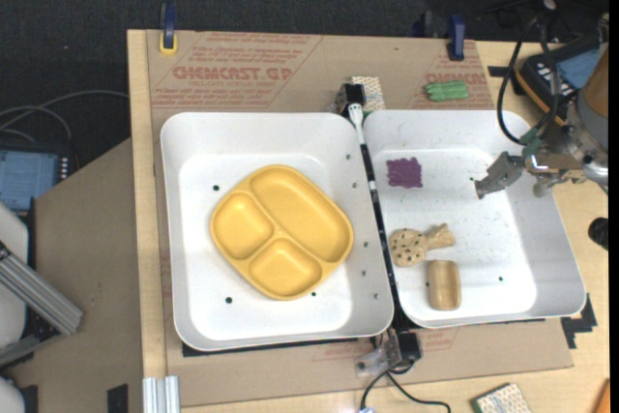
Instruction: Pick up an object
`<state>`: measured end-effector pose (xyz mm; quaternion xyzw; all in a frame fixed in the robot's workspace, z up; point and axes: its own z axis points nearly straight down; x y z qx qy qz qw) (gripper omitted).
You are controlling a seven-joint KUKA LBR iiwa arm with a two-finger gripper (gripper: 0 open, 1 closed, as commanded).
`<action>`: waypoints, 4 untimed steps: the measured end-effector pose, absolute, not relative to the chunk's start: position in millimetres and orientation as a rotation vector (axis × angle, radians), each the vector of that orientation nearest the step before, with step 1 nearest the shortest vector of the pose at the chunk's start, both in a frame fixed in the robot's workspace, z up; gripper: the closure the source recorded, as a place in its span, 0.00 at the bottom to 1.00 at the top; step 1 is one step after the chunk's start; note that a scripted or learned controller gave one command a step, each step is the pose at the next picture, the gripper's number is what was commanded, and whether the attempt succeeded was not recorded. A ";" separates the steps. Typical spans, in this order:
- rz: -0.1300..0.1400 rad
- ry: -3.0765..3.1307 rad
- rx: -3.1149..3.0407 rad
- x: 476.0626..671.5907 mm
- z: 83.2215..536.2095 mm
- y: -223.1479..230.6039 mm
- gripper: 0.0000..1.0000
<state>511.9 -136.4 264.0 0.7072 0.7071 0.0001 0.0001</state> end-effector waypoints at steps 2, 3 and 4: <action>0.005 2.228 2.214 590.6 83.9 -89.2 0.00; 0.001 2.220 2.220 589.3 84.6 -94.1 0.00; -0.006 2.221 2.230 530.3 84.2 -113.6 0.00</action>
